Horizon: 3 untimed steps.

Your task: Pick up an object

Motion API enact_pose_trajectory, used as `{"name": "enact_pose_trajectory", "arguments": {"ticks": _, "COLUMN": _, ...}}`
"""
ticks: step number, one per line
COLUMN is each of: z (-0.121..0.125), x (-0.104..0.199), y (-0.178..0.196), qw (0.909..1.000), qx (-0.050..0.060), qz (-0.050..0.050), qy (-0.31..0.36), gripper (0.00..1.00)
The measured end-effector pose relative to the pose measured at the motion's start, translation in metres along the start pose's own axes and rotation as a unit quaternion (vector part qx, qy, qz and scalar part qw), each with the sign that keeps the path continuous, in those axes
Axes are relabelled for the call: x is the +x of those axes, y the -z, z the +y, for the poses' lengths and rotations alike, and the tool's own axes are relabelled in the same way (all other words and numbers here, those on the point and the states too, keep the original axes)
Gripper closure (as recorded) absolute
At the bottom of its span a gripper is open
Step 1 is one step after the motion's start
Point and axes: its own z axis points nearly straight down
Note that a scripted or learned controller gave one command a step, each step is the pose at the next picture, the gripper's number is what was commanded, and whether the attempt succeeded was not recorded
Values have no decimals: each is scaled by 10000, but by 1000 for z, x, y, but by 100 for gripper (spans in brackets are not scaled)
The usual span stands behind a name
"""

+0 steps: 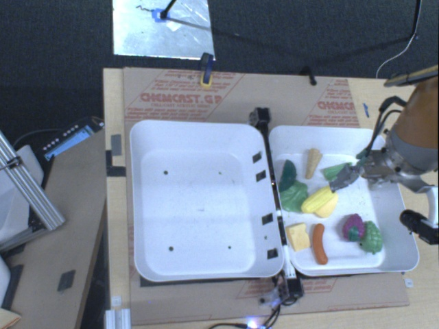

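The right bin (405, 252) holds several toy foods: a yellow pepper-like piece (319, 201), a green leafy piece (293, 196), a dark green piece (287, 173), a cream cone (313, 162), a light green wedge (335, 171), a cheese cube (298, 236), an orange sausage (319, 244), a purple piece (352, 226) and a green broccoli (372, 237). My gripper (343, 177) reaches in from the right and hangs over the light green wedge, just above and right of the yellow piece. Nothing is visibly held between its fingers.
The left bin (147, 142) lies beside the right one, with black clips (263, 177) along the shared edge. Both rest on a cardboard sheet (178, 94). A shiny metal plate (161, 19) lies beyond, and a cable (405, 43) hangs at the upper right.
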Motion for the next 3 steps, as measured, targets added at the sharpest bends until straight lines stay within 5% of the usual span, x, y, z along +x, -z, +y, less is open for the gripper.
{"name": "enact_pose_trajectory", "arguments": {"ticks": 1, "z": 7, "x": 37, "y": -128, "qw": 10000, "qx": 23, "qz": 13, "qy": 18, "gripper": 0}}
{"name": "enact_pose_trajectory", "arguments": {"ticks": 2, "z": -10, "x": 56, "y": -124, "qw": 10000, "qx": 16, "qz": 5, "qy": 6, "gripper": 0}}
{"name": "enact_pose_trajectory", "arguments": {"ticks": 3, "z": -7, "x": 54, "y": -112, "qw": 10000, "qx": -13, "qz": -9, "qy": -4, "gripper": 100}}
